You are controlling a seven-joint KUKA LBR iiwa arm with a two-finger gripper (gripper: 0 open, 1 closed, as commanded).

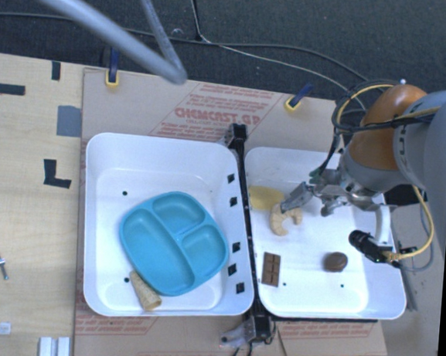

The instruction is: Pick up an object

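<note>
Two white bins sit side by side on a sheet of cardboard. The right bin (367, 298) holds the small pieces, and the arm (412, 143) comes in from the right edge of the frame, its orange band up near the top right. The gripper (292, 205) hangs low over the upper left part of that bin, its fingers spread apart, with nothing caught between them. One fingertip is touching or almost touching the pale curved piece (280, 222), which looks like a toy banana chunk or a bit of bread; I can't tell which. Just to its left, against the divider, lies a flat yellow piece (261, 198).

That pale piece seems the likely target. I'd guess it is light and fairly stiff, plastic or foam, with a rounded surface that could roll or squirt sideways if pinched off centre. Closing across its narrow middle looks the best hold, with the fingers down either side instead of on top.

Lower in the same bin are a brown chocolate bar (272, 268), flat and hard to get under, and a round brown lump (335, 261), well apart from the gripper. The left bin (99, 170) holds a blue divided plate (173, 241) and a tan cylinder (144, 290) at its lower edge.
</note>
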